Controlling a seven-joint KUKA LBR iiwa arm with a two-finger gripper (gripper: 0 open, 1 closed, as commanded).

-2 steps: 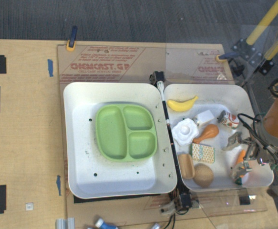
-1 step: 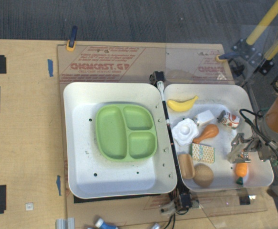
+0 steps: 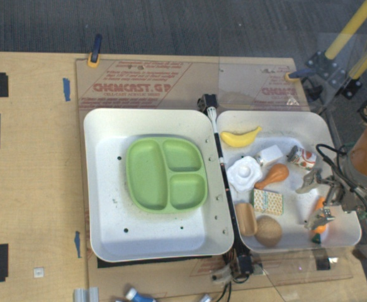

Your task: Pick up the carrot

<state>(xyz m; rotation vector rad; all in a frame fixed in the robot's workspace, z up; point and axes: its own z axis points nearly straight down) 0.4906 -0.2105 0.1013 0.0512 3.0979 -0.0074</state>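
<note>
Camera view. Two white bins sit side by side on the bench. The left bin (image 3: pixel 101 187) carries a green divided plate (image 3: pixel 166 173) with three compartments. The right bin (image 3: pixel 315 126) carries the loose items: a banana (image 3: pixel 240 137) near the far wall, a white cup (image 3: pixel 243 172) below it, an orange chicken leg (image 3: pixel 272 175) just beside the cup, a patterned cracker box (image 3: pixel 267 201), a bread roll (image 3: pixel 245 219) and a round brown potato (image 3: pixel 269 230) at the near wall.

The carrot (image 3: pixel 320 218) (small, orange, with a green end) lies near the right wall of the right bin, toward the near corner. The gripper (image 3: pixel 320 205) reaches in from the right and is down at the carrot, with cables around it. Its metal fingers overlap the carrot; whether they are spread or pinching it cannot be determined.
</note>
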